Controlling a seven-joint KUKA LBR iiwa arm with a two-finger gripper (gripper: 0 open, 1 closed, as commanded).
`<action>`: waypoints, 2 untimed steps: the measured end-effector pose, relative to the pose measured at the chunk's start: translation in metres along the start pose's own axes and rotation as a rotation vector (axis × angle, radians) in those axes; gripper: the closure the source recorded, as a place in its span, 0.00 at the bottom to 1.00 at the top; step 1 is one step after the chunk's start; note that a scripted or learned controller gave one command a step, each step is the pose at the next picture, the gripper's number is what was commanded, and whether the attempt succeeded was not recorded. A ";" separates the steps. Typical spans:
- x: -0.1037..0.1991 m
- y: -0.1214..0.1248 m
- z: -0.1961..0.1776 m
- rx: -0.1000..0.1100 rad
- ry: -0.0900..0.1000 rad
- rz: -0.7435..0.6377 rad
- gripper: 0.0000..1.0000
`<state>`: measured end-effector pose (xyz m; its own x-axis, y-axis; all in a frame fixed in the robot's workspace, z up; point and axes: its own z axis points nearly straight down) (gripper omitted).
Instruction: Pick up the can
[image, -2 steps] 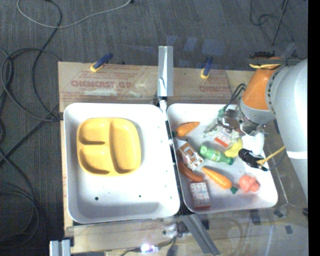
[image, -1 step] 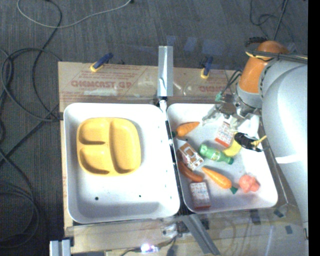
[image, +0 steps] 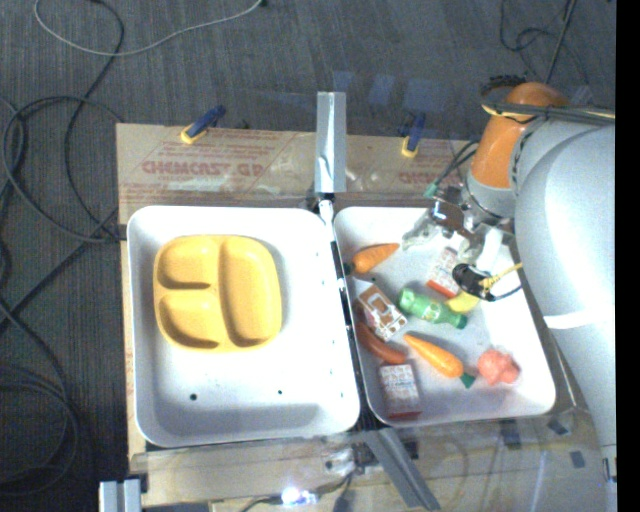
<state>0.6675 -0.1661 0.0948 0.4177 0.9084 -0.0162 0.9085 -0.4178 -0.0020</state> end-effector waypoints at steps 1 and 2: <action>-0.012 -0.060 -0.001 -0.028 0.018 0.108 0.00; 0.010 -0.031 0.000 -0.016 0.014 0.113 0.00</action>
<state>0.6432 -0.1437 0.0949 0.5175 0.8557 -0.0016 0.8556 -0.5175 0.0147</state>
